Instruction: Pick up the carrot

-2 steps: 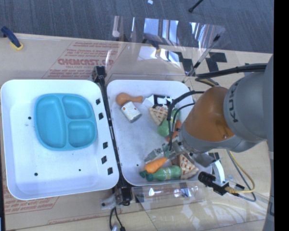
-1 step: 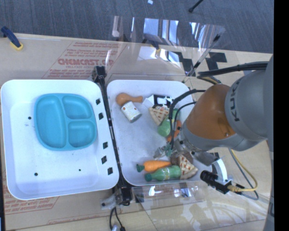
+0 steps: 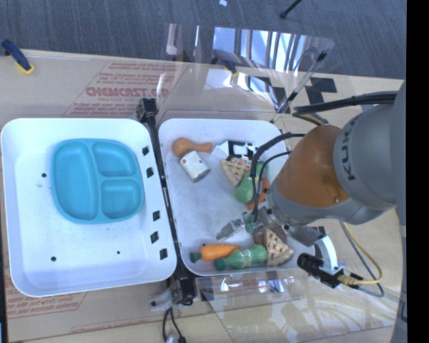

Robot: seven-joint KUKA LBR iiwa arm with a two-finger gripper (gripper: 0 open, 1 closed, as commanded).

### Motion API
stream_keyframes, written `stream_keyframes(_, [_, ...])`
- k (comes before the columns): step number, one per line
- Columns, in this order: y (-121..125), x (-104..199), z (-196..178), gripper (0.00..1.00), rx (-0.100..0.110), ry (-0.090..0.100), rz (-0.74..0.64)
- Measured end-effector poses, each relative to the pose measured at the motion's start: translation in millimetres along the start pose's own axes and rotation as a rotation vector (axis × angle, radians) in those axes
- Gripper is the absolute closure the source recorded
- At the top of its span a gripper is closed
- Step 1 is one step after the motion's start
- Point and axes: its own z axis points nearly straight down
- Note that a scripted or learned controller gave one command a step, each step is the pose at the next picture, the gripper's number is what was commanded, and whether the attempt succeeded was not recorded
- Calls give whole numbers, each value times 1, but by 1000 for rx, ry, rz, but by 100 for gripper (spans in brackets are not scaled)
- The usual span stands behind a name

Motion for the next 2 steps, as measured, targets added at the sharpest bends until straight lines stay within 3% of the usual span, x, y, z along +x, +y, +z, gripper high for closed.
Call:
stream_keyframes(1, [12,35,10,0,-2,0,28])
stream_keyframes(2, [11,33,0,100,4,0,16])
